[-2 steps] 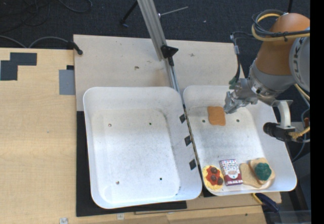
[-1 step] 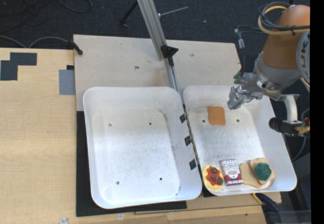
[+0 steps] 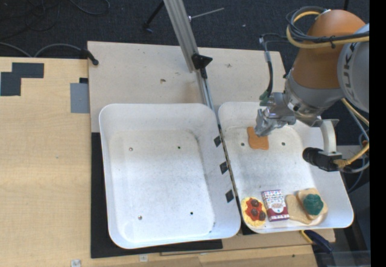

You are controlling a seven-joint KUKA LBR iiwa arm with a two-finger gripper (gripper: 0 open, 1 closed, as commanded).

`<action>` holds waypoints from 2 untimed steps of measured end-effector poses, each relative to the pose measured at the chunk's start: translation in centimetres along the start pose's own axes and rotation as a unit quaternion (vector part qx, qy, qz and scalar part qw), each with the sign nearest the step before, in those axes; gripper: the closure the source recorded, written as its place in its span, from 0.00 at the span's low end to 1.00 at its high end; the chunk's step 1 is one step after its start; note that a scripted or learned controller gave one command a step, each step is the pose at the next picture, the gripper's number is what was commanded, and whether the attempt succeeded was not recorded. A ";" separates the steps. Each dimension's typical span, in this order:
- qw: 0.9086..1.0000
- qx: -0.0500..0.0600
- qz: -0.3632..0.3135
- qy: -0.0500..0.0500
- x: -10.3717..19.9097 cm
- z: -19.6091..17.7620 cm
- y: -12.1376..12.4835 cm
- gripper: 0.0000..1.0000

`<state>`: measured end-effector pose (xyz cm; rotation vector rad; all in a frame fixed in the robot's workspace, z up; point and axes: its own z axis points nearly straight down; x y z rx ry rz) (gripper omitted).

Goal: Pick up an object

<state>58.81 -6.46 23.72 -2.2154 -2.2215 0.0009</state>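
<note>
You have the gripper point(image 3: 263, 129) down in the right bin point(image 3: 289, 157), low over the upper end of a flat orange piece point(image 3: 259, 141) that lies on the bin floor close to the divider between the two bins. The piece pokes out below and to the right of the gripper; from this slanted view you cannot tell whether the two are touching, and you cannot tell whether the gripper is released or clenched, so do not count the piece as held.

The other candidates sit well apart from it, lined up along the bin's near edge: a round yellow thing with red spots point(image 3: 254, 211), a small red and white box point(image 3: 275, 205) just beside it, and a tan slice with a green lump on top point(image 3: 310, 206). The left bin point(image 3: 157, 175) is next door across the rim.

Watch for these troubles. The orange piece looks thin and lies flat, so the gripper may close above it and come away with nothing, or press on one end and tip or skid it. The grip, if there is one, seems to be at the piece's upper edge rather than its middle, so it could swing or slip out on the lift. The piece is also near the divider, so a sideways shove could jam it against that wall
</note>
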 end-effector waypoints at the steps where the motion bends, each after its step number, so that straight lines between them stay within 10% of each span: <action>1: 1.000 0.001 -0.001 0.000 5.1 0.1 -2.0 1.00; 2: 1.000 0.001 0.000 0.000 10.7 1.1 -3.3 1.00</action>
